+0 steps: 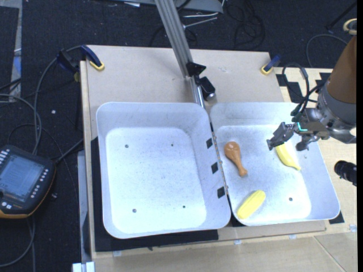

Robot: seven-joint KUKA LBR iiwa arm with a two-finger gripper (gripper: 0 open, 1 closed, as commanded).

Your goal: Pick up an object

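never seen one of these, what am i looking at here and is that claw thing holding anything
One camera looks down at a slant on a bench with two shallow white bins side by side. The grey and orange robot arm reaches in from the right; its gripper is the claw. It hangs over the right bin, just above a banana. Its fingers look spread, with nothing between them. That bin also holds a brown toy drumstick and a yellow corn cob. Beside it sits the left bin.
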